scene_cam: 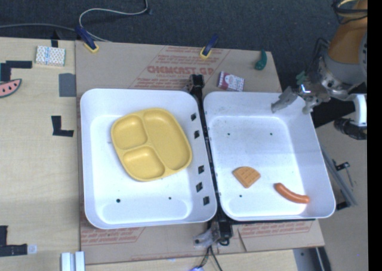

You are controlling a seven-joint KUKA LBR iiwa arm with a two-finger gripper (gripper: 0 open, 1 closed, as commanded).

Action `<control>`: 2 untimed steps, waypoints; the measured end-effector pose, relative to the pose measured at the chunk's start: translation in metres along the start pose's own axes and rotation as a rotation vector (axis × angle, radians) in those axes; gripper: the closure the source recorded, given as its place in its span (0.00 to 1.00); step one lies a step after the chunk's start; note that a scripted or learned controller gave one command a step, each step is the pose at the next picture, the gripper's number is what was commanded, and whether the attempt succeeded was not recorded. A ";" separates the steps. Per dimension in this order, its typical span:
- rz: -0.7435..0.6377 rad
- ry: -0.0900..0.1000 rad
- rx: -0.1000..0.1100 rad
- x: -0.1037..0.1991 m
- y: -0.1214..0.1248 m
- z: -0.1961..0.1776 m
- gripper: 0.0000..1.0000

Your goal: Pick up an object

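Note:
The right bin (pixel 310 144) holds a tan waffle-like piece (pixel 246 176) near its front middle. An orange sausage (pixel 291 193) lies at its front right corner. In the left bin (pixel 95 162) rests a yellow divided plate (pixel 151 142). My gripper (pixel 296 104) hovers over the right bin's back right corner, far behind both food pieces. It is open, with nothing between its fingers. The arm's orange band (pixel 348 42) is at the right edge.
The bins sit on cardboard (pixel 173 70) clamped at the back by yellow-blue clips (pixel 209 46). A small packet (pixel 230 81) and a green clip (pixel 261 59) lie behind the right bin. A black hinge strip (pixel 203 144) runs between the bins.

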State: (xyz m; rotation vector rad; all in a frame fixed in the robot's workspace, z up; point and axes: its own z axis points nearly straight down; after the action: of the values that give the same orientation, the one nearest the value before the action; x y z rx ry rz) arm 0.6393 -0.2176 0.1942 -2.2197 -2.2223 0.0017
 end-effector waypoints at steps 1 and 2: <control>-0.001 0.000 -0.002 0.040 -0.012 0.108 0.00; -0.001 -0.001 -0.004 0.087 -0.020 0.108 0.00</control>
State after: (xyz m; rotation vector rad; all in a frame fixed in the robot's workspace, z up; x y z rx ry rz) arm 0.6195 -0.1307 0.0862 -2.2214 -2.2260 -0.0014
